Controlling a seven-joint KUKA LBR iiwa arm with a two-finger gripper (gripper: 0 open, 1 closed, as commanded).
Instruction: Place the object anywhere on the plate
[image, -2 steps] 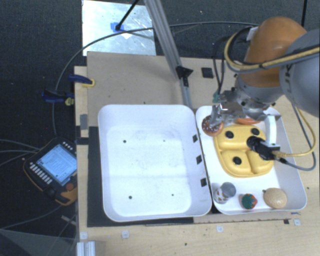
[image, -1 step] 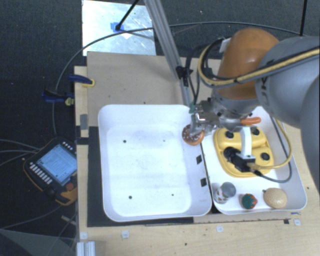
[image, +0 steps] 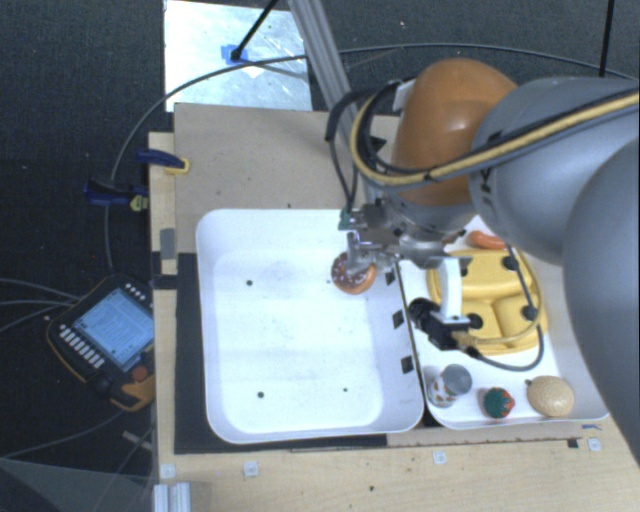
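Closest of all, the grey arm (image: 570, 150) is seen reaching in from the right. On the desk (image: 250, 150), a brown round object (image: 353, 274) is seen by the left bin's (image: 280, 340) right wall, directly under the gripper (image: 365, 248), whose grip cannot be told. The yellow plate (image: 495, 290) is set in the right bin (image: 470, 418).

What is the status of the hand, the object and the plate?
Hand over left bin, near its right wall. Brown round object just beneath it, grasp not clear. Yellow plate in right bin, not yet reached.
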